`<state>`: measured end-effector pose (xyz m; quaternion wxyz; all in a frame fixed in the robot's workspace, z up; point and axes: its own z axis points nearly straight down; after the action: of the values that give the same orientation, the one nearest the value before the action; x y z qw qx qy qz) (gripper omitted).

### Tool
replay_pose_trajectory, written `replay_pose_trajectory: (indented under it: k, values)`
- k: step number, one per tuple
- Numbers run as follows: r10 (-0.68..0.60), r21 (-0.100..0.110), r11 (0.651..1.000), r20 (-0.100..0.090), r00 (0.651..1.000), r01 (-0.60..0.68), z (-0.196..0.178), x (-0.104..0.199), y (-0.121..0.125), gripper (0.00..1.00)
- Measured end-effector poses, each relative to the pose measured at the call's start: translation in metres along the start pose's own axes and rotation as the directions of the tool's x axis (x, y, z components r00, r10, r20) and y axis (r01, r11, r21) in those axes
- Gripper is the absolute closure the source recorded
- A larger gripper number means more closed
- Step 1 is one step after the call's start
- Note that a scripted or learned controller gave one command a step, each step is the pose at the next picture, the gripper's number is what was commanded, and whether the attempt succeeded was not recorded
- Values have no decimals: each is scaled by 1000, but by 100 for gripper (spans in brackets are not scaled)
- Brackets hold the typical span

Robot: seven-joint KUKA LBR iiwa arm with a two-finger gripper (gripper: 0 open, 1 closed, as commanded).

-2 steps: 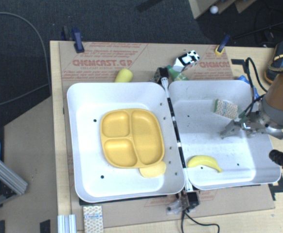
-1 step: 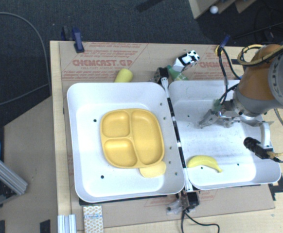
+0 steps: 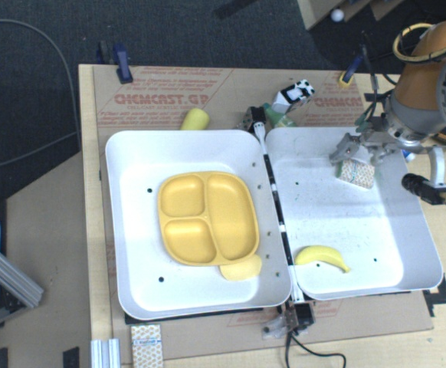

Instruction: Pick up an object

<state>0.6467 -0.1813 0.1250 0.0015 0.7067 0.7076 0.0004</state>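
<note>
My gripper hangs over the far right part of the right bin. A small speckled pale block sits tilted between its grey fingers, and the gripper is shut on it. A yellow banana lies near the front left of the same bin. In the left bin rests a yellow divided plate, with a pale yellow piece poking out under its front edge.
A yellow cylinder lies on the cardboard behind the left bin. A black-and-white toy and dark clips sit behind the bins' divider. Cables hang at the right of the arm.
</note>
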Motion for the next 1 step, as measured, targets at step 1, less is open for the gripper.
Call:
replay_pose_trajectory:
  k: [1]
  values:
    - [-1, 0, 1000, 0, 1000, 1, 14, 11, 20, 0]
